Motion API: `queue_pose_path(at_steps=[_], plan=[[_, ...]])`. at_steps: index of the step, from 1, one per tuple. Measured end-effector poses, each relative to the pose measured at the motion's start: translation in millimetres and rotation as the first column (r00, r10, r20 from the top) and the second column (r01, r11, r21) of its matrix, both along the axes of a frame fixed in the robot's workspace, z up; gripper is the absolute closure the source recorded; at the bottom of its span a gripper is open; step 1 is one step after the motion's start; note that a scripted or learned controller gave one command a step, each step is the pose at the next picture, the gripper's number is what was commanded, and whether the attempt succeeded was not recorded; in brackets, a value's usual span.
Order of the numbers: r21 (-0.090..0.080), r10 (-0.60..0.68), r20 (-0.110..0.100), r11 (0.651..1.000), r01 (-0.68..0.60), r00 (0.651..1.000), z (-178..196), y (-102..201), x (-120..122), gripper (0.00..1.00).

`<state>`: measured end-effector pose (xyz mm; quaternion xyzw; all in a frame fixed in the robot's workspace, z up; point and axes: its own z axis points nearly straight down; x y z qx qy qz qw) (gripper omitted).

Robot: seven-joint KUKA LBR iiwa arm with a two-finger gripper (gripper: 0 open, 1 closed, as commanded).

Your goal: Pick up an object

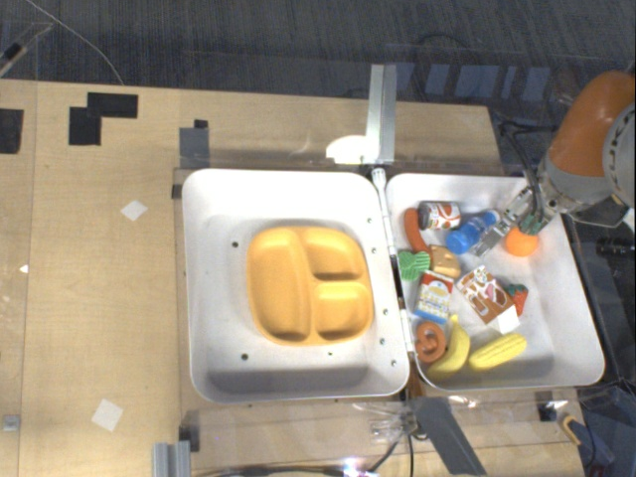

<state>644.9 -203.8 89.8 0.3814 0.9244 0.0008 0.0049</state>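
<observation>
Overhead, arm (pixel 593 137) angled down-left, pincer (pixel 524 217) beside the orange toy (pixel 521 243)

Robotics lab: wooden bench (pixel 89 296) with black markers, two white bins (pixel 199 266), metal brackets, cables.

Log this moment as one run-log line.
gripper: low in right white bin | beside small orange fruit toy | nothing visibly held | yellow divided tray: left bin
</observation>
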Motion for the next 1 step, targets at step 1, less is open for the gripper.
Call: queue_pose_path(at_steps=[1], plan=[[0.003, -0.195, -0.001, 0.981, 0.195, 0.981, -2.0, 57.4, 10.1, 0.00]])
